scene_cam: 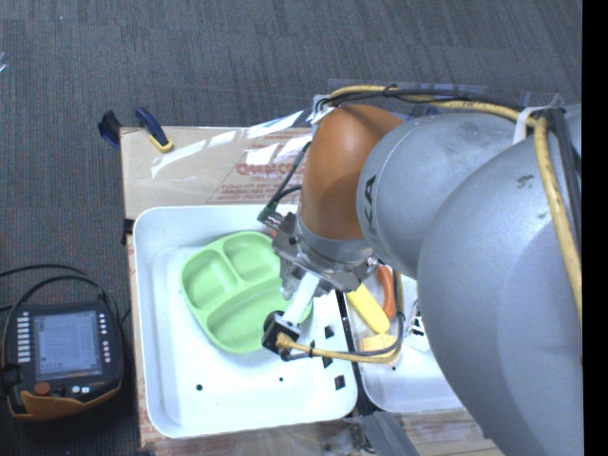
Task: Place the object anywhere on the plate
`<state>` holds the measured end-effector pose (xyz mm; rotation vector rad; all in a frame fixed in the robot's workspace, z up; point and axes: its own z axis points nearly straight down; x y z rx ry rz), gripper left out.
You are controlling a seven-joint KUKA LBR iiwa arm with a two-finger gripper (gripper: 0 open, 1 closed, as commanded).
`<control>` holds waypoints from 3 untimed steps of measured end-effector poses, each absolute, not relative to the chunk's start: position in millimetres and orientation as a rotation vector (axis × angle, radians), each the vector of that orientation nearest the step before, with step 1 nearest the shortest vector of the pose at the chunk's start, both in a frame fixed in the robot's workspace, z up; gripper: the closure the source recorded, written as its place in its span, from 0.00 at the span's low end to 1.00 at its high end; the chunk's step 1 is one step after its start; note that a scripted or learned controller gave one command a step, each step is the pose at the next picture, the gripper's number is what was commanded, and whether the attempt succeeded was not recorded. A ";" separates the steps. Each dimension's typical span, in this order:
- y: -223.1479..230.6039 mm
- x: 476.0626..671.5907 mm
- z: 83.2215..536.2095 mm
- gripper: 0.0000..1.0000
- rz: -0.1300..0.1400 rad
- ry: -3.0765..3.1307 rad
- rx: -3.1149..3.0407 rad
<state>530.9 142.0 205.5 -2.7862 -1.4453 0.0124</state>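
Fig. 1: the gripper (318,278) between green plate (228,288) and yellow object (367,310); you cannot tell its opening
The yellow object lies just view-right of the gripper, beside an orange piece (386,293); it is probably light, stiff, slick, so grasp its middle

Robotics lab: teach pendant (62,350).

Dark letters "KA" legible on the grey arm (369,200), right beside the orange band (334,174). Red print across the cardboard (258,166) under a clear film at the worktop's far side, too blurred to read. Likewise illegible: lit screen and buttons of the pendant (65,345) at far left.
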 end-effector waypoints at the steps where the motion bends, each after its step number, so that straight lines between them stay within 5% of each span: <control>1: 137.1 528.5 205.0 1.00 0.010 -1.282 -2.865; 2: 118.6 502.1 185.2 1.00 0.010 -0.457 -3.107; 3: 183.4 561.2 207.1 1.00 0.005 -0.320 -3.125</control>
